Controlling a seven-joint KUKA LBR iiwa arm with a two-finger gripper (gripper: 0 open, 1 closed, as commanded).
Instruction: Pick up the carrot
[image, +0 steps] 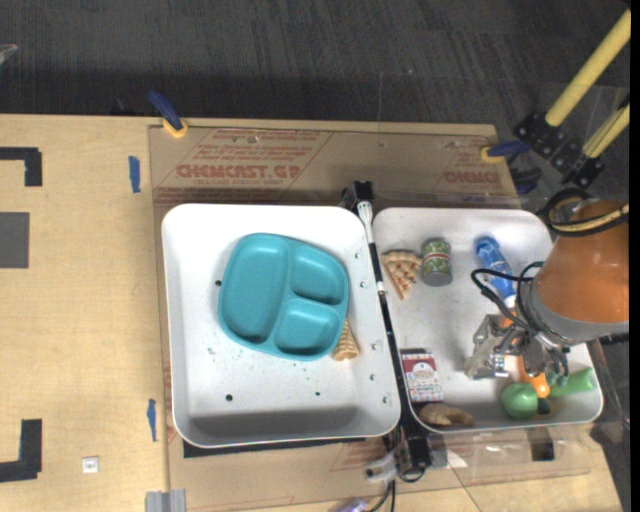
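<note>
Now the gripper (497, 352) hangs low in the right bin (455, 300), fingers too blurred to tell, the carrot (538, 382) just at its four o'clock.

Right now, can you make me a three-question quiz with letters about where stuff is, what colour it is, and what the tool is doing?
1. Where is the divided plate?
A. in the left bin
B. in the right bin
C. on the bench outside the bins

2. What colour is that plate?
A. red
B. teal blue
C. yellow

3. Where is the tool?
A. over the left bin
B. outside both bins
C. down in the right bin, near the carrot

Answers: 1 A, the plate lies on the left bin's white floor. 2 B, it looks teal blue all over. 3 C, the tool sits low in the right bin, just left of the small orange carrot beside a green ball.
</note>
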